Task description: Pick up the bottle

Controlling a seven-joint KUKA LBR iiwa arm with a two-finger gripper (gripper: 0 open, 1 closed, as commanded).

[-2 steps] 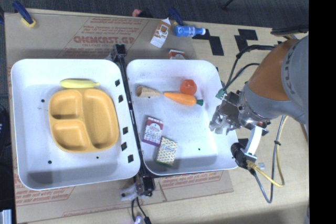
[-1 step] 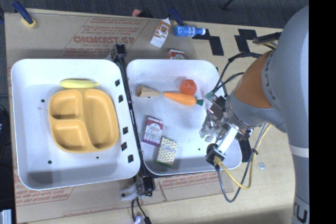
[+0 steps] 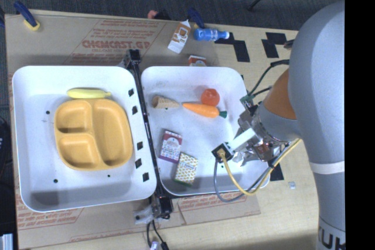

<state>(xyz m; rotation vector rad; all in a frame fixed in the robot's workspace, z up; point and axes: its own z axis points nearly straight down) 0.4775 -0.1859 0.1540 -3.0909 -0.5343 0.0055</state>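
From my seat at the remote station I see the blue bottle (image 3: 210, 35) lying on its side on the cardboard behind the right bin (image 3: 237, 76), outside both bins, just beside a blue clamp (image 3: 195, 17) and a small white carton (image 3: 179, 37) that lies at a slant to its left. A second small carton (image 3: 197, 60) lies at the right bin's far rim. The arm (image 3: 319, 91) comes in from the right, its grey bulk covering the bench's right side, with the orange band (image 3: 280, 96) above the wrist. The gripper (image 3: 246, 149) sits low over the near right corner of the right bin, well apart from the bottle, with a yellow cable (image 3: 258, 184) looping under it; I cannot tell from here how it is set. Inside the right bin I see a tomato (image 3: 210, 96) touching a carrot (image 3: 202, 109), a pale wedge-shaped piece (image 3: 165, 103) to the carrot's left, and nearer me a small purple box (image 3: 170, 146) with a green-patterned box (image 3: 187, 169) just beside it. The left bin (image 3: 23, 126) holds a yellow divided plate (image 3: 94, 133) and a banana (image 3: 89, 93) lying just behind the plate's far edge. A blue clamp (image 3: 26, 16) grips the bench's far left corner.
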